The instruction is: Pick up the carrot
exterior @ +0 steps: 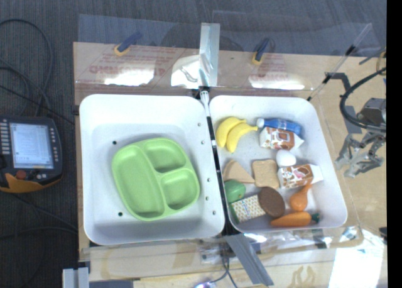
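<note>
The gripper (363, 155) is outside the right bin (330, 148), right of it; the carrot (291, 220) lies in the bin, left of the fingers and nearer the camera.

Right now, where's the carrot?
The carrot lies along the near edge of the right bin, toward its right corner, just below the brown cookie.

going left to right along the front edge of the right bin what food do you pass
Green round piece → patterned cracker block → brown round cookie → carrot, lying lengthwise against the bin's near wall, its green end pointing right.
</note>
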Controlling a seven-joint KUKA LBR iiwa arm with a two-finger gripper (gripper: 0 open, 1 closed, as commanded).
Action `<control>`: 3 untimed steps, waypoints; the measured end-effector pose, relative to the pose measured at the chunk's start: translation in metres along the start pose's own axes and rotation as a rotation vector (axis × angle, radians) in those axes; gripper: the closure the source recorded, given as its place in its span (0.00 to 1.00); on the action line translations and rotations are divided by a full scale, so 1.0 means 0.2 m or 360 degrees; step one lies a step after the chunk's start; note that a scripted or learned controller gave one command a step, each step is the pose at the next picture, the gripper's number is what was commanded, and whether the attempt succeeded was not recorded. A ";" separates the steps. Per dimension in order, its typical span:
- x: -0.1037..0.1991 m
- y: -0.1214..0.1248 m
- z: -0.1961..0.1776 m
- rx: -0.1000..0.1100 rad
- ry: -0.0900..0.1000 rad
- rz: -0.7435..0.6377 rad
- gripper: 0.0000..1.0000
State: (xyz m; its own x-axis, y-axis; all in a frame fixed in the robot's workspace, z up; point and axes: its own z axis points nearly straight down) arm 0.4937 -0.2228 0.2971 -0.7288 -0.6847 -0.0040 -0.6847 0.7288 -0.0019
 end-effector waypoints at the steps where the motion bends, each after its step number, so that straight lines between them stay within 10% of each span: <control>1: -0.34 -0.31 0.09 -0.0005 -0.0001 -0.0253 1.00; 2: -0.69 -0.42 0.12 -0.0004 -0.0003 -0.0571 1.00; 3: -0.65 -0.60 -0.01 0.0001 -0.0005 -0.1110 1.00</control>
State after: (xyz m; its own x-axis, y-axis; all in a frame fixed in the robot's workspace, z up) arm 0.6698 -0.2218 0.3001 -0.1187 -0.9929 -0.0044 -0.9929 0.1187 -0.0057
